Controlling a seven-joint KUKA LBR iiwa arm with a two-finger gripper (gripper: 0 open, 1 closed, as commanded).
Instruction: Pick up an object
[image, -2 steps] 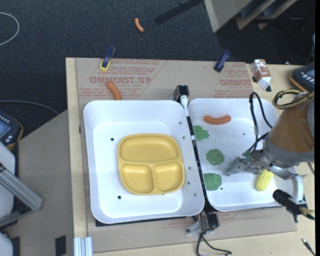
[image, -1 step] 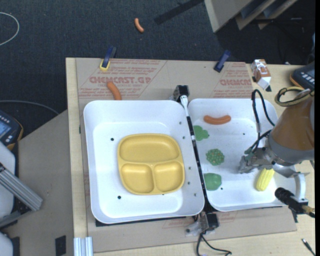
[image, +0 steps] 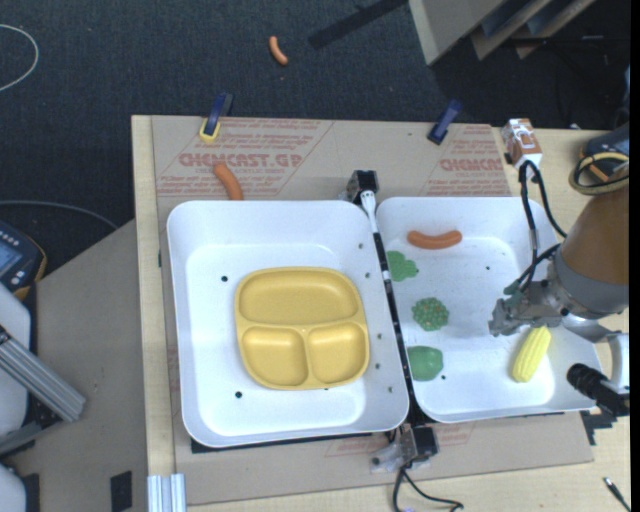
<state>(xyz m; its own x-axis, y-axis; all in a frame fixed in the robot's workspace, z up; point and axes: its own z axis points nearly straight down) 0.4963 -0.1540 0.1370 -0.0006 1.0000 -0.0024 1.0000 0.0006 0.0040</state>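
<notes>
- The arm (image: 600, 250) comes in from the right, its orange band broad above the grey wrist, and reaches down over the right bin (image: 470, 400).
- The claw (image: 515, 315) sits low at the right side of that bin, just above the upper end of the yellow corn cob (image: 531, 353); from here I cannot tell how its jaws stand, and nothing shows between them.
- The corn cob lies tilted on the bin floor, its lower end toward the front rim, close under the claw but whether they touch I cannot tell.
- Further left in the same bin are three green pieces in a rough column: a pale leafy piece (image: 401, 266) by the dividing edge, a knobbly broccoli-like piece (image: 431, 313) in the middle, and a smooth green piece (image: 424, 362) nearest the front.
- An orange sausage (image: 435, 239) lies across the back of the right bin, well apart from the claw.
- The left bin (image: 200, 390) carries a yellow divided plate (image: 300, 327), one long compartment at the back and two smaller at the front.
- On the counter (image: 160, 300) behind the left bin rests another orange sausage (image: 229, 181), on the cardboard sheet; a third small orange piece (image: 278, 49) lies on the dark floor beyond.
</notes>
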